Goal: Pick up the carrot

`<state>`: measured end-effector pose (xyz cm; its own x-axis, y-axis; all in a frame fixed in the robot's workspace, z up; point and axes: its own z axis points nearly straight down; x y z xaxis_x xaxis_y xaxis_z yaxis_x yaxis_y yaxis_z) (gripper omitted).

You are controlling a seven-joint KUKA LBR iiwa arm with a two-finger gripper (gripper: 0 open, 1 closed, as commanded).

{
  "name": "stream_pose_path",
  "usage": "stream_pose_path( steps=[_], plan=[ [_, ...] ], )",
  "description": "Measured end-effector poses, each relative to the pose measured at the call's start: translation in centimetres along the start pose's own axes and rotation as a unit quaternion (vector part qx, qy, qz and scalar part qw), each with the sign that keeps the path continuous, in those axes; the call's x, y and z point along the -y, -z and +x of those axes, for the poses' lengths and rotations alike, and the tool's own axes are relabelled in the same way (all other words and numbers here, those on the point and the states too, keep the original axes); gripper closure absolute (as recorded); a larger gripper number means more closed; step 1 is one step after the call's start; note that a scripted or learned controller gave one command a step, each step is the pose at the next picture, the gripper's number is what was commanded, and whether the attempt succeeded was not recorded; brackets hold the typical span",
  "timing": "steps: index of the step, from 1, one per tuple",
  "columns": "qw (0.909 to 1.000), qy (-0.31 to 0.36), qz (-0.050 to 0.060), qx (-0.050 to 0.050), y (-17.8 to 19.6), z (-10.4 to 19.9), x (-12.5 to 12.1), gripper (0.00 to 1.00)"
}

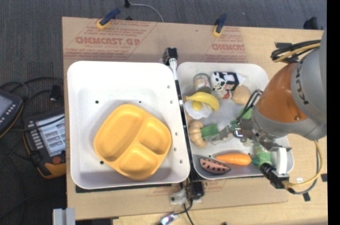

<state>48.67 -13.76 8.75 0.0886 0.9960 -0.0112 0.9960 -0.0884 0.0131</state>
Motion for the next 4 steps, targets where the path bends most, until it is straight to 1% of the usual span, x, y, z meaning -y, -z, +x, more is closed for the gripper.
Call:
stream_pose_path(
  steps=[1, 2, 3, 4],
  plan=[
    [0.9976, 0.07, -0.001, 0.0, 0.0, 3.0, 0.2, 0.0],
    [0.9711, 0.238, 0.002, -0.008, -0.1, -0.2, -0.1, 0.0],
    [0.994, 0.109, 0.008, -0.005, 16.4, -5.6, -0.8, 0.0],
    [0.977, 0.213, 0.009, -0.008, 5.6, 0.9, 0.1, 0.0]
  ],
)
